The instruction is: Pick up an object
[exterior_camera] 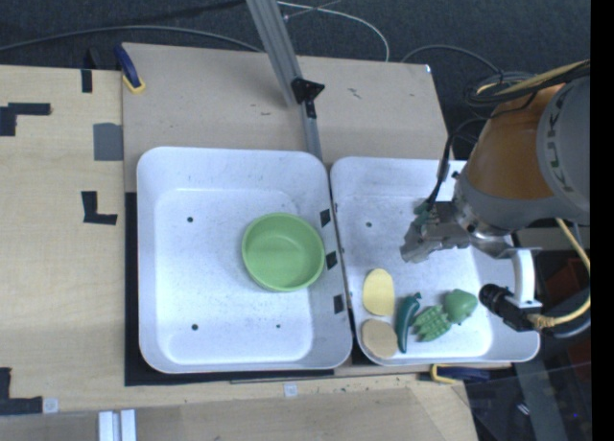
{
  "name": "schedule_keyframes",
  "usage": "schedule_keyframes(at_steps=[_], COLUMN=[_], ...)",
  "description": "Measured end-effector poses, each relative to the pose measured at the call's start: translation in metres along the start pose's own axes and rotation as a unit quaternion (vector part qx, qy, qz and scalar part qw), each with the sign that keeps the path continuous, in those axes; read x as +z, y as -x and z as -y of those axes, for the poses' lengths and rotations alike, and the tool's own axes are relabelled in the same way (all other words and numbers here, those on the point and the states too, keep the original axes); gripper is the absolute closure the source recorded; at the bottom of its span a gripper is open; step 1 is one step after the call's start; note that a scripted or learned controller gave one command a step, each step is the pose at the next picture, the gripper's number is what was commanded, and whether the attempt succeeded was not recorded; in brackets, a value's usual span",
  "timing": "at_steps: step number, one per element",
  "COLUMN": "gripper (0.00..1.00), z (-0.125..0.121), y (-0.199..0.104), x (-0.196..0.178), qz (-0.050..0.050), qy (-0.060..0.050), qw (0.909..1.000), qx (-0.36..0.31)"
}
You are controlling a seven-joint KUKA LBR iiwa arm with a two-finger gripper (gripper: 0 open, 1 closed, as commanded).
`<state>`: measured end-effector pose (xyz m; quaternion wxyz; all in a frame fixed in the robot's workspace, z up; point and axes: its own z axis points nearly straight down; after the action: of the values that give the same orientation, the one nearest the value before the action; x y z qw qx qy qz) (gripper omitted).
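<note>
Over right bin [384,180], jaws [419,245] hover, grip state impossible to tell. Yellow piece [379,290], green pepper [407,319], green toys [447,313] lie below, untouched. Pick not yet made. Bowl [282,252] sits in left bin [173,190].

Even, fairly bright overhead light — soft shadows, mild glare on the white bins [163,238] — slightly soft focus throughout.

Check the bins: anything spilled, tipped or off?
Nothing stands out. Green bowl sits upright in the left bin; the toy food is bunched along the right bin's near edge, below the gripper.
</note>
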<state>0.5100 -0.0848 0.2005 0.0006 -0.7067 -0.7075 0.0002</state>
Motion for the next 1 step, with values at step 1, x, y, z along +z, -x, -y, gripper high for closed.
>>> schedule_keyframes(at_steps=[1], gripper=[1.00], z=[-0.0083], y=[-0.0626], x=[-0.0077], qz=[-0.001], qy=[0.000], qw=[1.0000], qx=[-0.003])
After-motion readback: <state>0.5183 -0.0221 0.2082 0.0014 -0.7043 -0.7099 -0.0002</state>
